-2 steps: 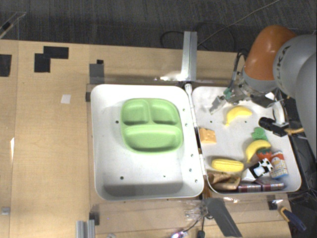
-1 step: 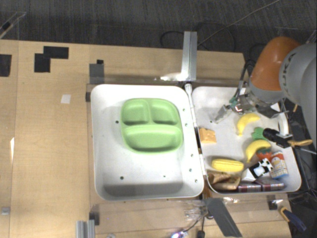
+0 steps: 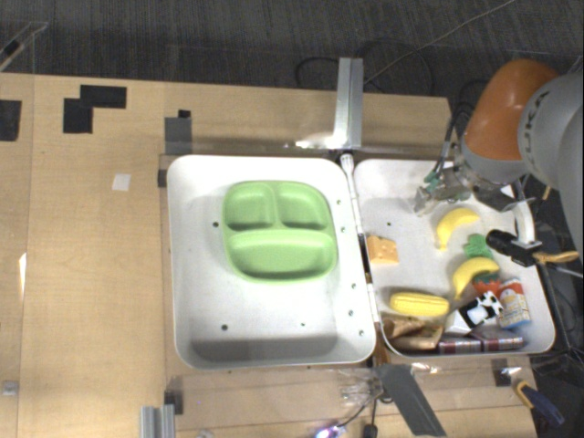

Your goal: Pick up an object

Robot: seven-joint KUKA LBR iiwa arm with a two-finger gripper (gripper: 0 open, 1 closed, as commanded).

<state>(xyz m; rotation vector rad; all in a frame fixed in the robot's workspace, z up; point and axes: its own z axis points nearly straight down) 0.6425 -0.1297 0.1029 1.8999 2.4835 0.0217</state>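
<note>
Pale wooden bench point(image 3: 82, 272) here, smooth-grained, with black square markings at its far left and dark ribbed carpet point(image 3: 228, 16) beyond. Two shallow white plastic bins sit side by side on it. The left bin point(image 3: 196, 336) carries a matte green three-compartment plate point(image 3: 276, 229) with rounded corners. The right bin point(image 3: 392, 199) is busy: a small curved yellow banana point(image 3: 453, 224) near the top, a second yellow banana point(image 3: 473, 272) below it, a yellow corn cob point(image 3: 419, 304), an orange cheese wedge point(image 3: 383, 250) by the left wall. The metal two-finger gripper point(image 3: 441, 188) hangs over the bin's far side, just above the upper banana; whether it is wide or narrow I cannot tell.
</note>
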